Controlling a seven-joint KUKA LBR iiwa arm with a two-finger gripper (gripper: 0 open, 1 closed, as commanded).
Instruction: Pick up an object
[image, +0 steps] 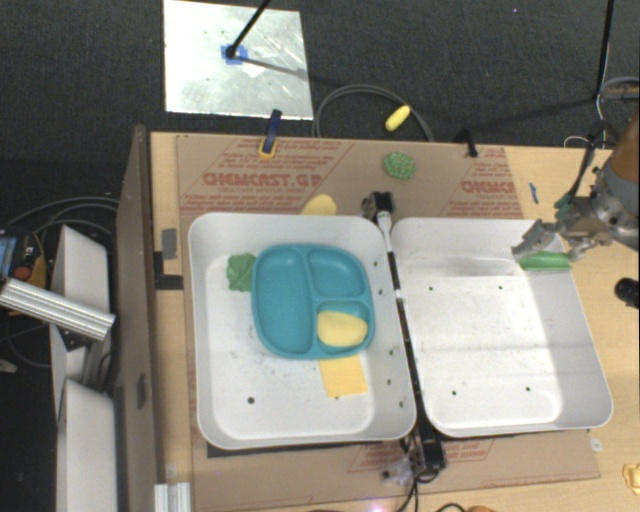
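Observation:
My gripper (552, 250) hangs over the far right rim of the right bin (500, 400). A small green elongated object (545, 261) shows just under it, between the fingers, and straddles the bin's rim line as seen from here. The left bin (215, 400) holds a teal divided plate (295, 300) with a yellow rounded piece (342, 328) in one of its compartments. In front of the plate lies a flat yellow square (344, 377). A green leafy piece (240, 270) sits at the plate's left edge.
A yellow rounded object (320, 206) rests behind the left bin's far rim. On the cardboard beyond lie a green knobbly ball (400, 165) and a yellow piece (398, 118) by a cable. A black divider clip (380, 207) sits between the bins.

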